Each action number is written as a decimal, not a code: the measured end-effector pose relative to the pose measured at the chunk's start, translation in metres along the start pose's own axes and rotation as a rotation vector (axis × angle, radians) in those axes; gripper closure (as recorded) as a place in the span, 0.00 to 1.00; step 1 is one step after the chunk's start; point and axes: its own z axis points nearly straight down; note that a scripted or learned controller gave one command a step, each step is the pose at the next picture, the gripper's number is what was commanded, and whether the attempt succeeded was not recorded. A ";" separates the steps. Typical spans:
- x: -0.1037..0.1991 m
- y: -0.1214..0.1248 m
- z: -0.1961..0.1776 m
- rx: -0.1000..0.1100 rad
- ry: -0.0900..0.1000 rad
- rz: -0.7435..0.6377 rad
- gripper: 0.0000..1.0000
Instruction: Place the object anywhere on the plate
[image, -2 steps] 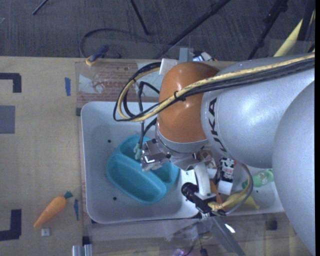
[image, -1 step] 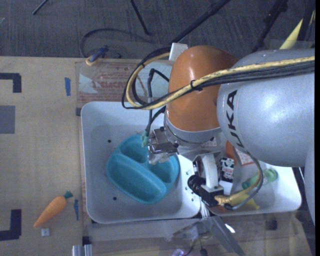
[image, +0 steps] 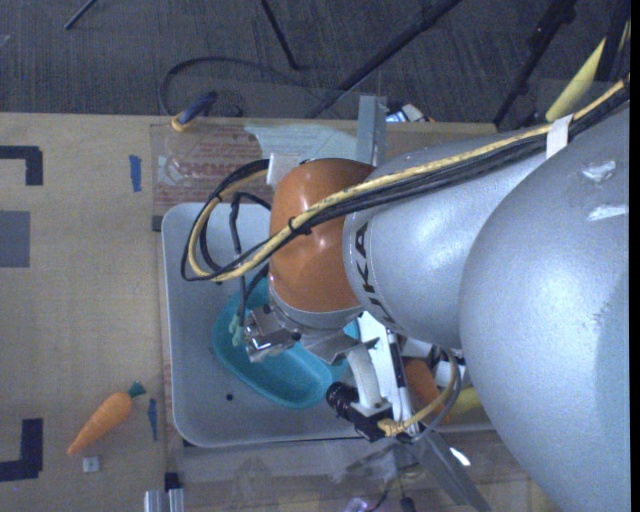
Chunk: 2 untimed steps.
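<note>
Hanging low over the left bin (image: 190, 330), the arm (image: 450, 260) covers most of that bin's middle and right side.

Item 1, gripper (image: 262, 338): metal wrist parts sit directly above the plate (image: 285, 380). Its state cannot be told from this angle, and nothing can be seen held in it.

Item 2, plate: blue, shallow, lying on the bin floor toward the bin's near edge. Its left rim and near portion are exposed; the rest is under the wrist. No object is visible on the exposed part.

Item 3, orange thing (image: 420, 380): partly seen in the bin near its right edge, behind the arm's cables, just beside the plate's right side. What it is cannot be told; it may be the task's object, though this is a judgement only.

Item 4, carrot (image: 100, 420): a toy, lying outside the bin on the bench (image: 70, 300) by the bin's near-left corner, long axis slanting from the leafy end nearest the bin outward. Well apart from the plate, with the bin wall between.

Governing relation: the tool is already over the plate, so if anything is carried, release straight down would probably land it. The orange thing lies to the tool's right.
</note>
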 end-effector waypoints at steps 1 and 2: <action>-0.050 -0.016 0.062 0.002 0.000 0.462 1.00; -0.050 -0.016 0.053 0.003 0.001 0.464 1.00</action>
